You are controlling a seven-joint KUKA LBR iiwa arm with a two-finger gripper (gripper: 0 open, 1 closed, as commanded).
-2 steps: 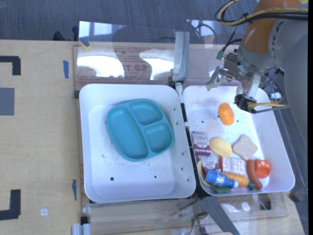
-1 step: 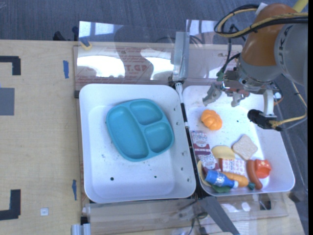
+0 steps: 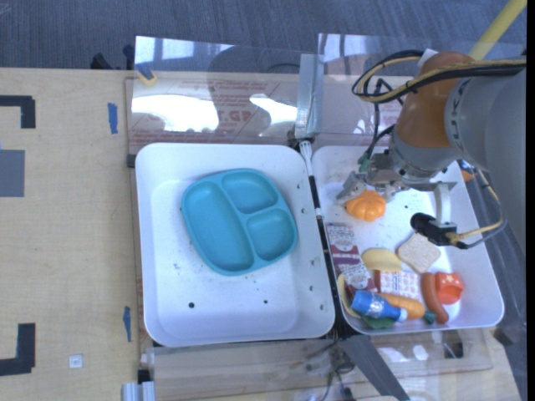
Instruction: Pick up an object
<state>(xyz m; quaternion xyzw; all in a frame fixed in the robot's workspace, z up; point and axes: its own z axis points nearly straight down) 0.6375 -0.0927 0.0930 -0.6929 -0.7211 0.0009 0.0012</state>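
From my feed I see the gripper (image 3: 365, 176) low over the far left part of the right bin (image 3: 489, 286), with an orange toy fruit (image 3: 366, 206) lying on the bin floor just below and beside it in the view; I cannot tell whether they touch, nor how the gripper is set, since the wrist hides it; nothing shows as held. The arm (image 3: 476, 115) reaches in from the right, its orange band (image 3: 428, 103) above the wrist, the wrist bent down toward the bin, cables looping over it; the fruit is roundish, slightly wider than tall, its long axis roughly across the bin, left to right. In the left bin (image 3: 159, 307) lies a blue divided plate (image 3: 240, 220), well apart from the gripper.
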